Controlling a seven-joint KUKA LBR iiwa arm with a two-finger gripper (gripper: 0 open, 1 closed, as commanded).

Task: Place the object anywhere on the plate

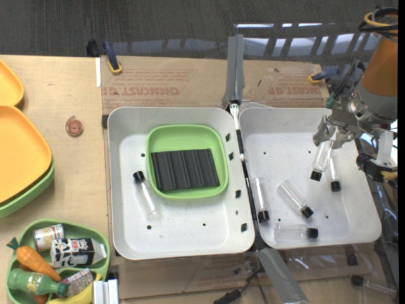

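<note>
Left bin [120,189]: green plate [187,135] sits in it with a dark ribbed black mat [187,169] on top; no tube on the plate. One clear tube with a black cap [145,193] lies on the bin floor just beside the plate's lower left edge. Right bin [278,138]: three more capped tubes [295,200] lie loose on the floor. Gripper [330,139] hovers over the right bin's upper right, jaws closed on a capped tube [321,160] hanging tilted, cap down. Pick looks done; carry across to the plate and release remain.
</note>
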